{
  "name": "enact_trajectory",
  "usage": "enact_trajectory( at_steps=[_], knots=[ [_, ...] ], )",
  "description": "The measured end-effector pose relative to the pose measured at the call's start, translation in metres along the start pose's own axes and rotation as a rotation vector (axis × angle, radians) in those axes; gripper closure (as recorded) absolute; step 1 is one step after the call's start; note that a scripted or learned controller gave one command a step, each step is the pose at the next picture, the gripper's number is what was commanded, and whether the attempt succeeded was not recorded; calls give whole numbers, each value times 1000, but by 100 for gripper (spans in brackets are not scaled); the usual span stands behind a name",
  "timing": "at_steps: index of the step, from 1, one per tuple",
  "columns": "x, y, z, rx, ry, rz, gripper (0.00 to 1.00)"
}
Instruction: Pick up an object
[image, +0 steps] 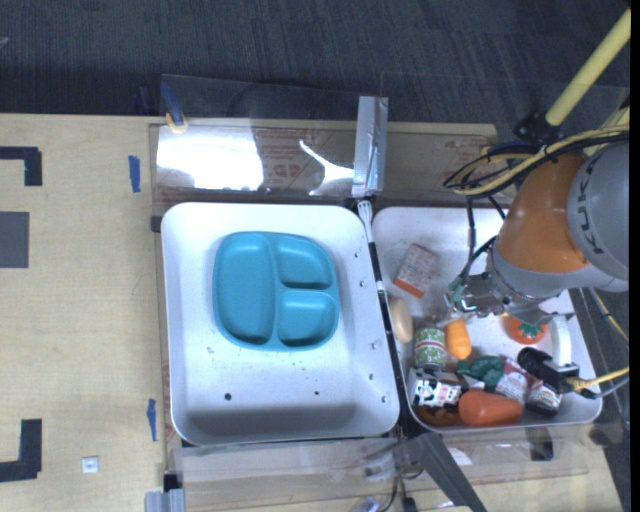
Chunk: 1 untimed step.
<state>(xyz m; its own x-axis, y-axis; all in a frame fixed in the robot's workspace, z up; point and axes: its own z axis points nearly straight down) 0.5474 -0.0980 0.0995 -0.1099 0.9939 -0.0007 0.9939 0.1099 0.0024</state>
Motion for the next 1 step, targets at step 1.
enact_trajectory(
  at_steps=[1],
  knots=[
    [51,41,-100,-8,0,-129,100]
  ],
)
